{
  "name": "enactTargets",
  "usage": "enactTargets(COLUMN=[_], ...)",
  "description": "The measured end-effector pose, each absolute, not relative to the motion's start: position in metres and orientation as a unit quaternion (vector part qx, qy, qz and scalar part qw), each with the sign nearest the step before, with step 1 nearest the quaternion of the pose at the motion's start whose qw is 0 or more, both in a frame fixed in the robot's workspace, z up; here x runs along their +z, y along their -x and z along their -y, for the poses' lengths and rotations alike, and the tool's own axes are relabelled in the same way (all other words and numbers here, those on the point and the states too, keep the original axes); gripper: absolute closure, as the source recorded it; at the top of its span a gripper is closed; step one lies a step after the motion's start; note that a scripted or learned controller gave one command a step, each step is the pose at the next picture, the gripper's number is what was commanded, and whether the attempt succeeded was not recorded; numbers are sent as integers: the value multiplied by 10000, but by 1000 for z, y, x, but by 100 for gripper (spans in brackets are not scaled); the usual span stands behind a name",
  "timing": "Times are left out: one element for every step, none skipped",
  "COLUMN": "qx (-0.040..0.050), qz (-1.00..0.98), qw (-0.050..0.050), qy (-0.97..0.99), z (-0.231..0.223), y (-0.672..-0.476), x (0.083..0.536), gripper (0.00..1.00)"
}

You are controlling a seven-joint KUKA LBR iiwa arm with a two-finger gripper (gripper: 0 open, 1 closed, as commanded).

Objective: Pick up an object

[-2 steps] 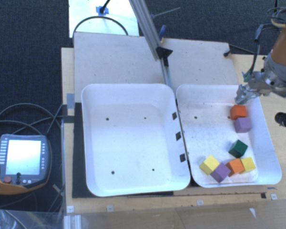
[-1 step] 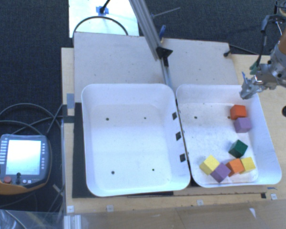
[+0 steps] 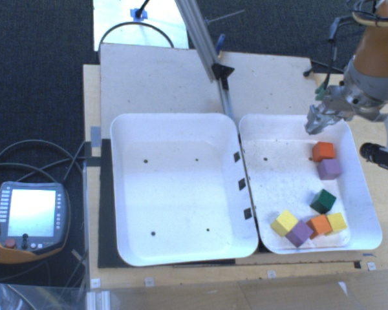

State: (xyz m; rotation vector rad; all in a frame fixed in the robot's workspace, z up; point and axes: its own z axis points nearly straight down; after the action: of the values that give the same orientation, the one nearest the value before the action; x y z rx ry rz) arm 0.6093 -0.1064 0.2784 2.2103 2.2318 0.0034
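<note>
A handheld control pad (image 3: 27, 221) with a lit screen lies at the far left, off the table (image 3: 271, 76); no writing on it can be read. A grey cable (image 3: 26, 154) loops above it.

The left bin (image 3: 126, 192) sits on the table and shows a bare white floor with a few small dark dots. A metal pole (image 3: 200, 31) slants down from the top toward the seam between the two bins.

The right bin (image 3: 368, 218) touches the left one and holds seven blocks. An orange block (image 3: 323, 151) and a purple block (image 3: 329, 168) lie touching near the far right wall. A green block (image 3: 323, 201) lies apart, nearer the front. A cluster sits at the front: a yellow block (image 3: 284, 223), a second purple block (image 3: 299, 232), a second orange block (image 3: 320, 225) and a small yellow block (image 3: 336, 221).

The jaws (image 3: 315, 123) hang over the far right corner of the right bin, just above and left of the orange block. Whether they are spread or pressed together cannot be told; nothing is seen between them.
</note>
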Motion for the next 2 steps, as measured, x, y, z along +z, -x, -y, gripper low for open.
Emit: enactTargets(qx=[6,6], qz=[-7106,-7107], qw=[-7,-11], qy=[-7036,-7035], z=[56,6], y=[-603,-589], x=[259,243], gripper=[100,100])
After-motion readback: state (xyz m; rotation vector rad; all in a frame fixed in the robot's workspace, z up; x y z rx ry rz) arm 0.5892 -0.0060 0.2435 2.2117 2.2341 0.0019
